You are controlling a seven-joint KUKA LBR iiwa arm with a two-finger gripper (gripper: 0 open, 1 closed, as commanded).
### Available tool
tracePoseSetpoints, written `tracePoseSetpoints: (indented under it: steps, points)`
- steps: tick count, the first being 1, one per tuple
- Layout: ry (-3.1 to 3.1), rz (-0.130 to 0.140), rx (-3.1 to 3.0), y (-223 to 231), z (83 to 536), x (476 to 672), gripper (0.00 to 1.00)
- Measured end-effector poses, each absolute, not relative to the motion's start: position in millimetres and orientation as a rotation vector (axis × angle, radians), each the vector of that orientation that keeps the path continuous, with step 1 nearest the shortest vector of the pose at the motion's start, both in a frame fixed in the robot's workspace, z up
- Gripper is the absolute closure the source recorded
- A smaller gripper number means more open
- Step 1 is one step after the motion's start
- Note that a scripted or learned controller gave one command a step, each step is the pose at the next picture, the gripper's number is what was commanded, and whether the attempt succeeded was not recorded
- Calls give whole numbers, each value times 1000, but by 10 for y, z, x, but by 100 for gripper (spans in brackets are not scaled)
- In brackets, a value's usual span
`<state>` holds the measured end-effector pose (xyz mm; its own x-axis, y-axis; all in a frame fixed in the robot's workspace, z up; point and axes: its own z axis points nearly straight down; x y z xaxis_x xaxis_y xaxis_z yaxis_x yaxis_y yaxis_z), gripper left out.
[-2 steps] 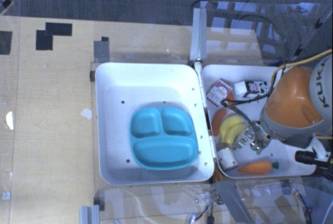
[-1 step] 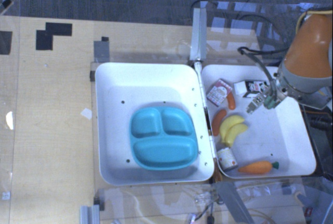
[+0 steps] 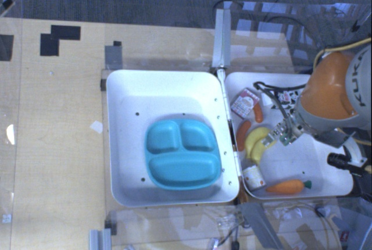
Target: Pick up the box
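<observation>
Box (image 3: 245,103), white and red, tilted

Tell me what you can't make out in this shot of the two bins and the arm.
- Gripper, camera view: small and cluttered with cables, so whether its fingers are open or shut is unclear.
- Box: its print is too small to read.
- Right bin: the arm covers its far right part.
- Small white item by the carrot: too small to identify.
- Red item beside the banana: partly hidden against the bin wall.
</observation>
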<state>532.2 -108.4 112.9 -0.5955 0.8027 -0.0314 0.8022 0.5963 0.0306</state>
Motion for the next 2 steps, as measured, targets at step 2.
tracePoseSetpoints:
  steps: [2]
  points:
    - [3089,0,521,-2054,1664,5295,100]
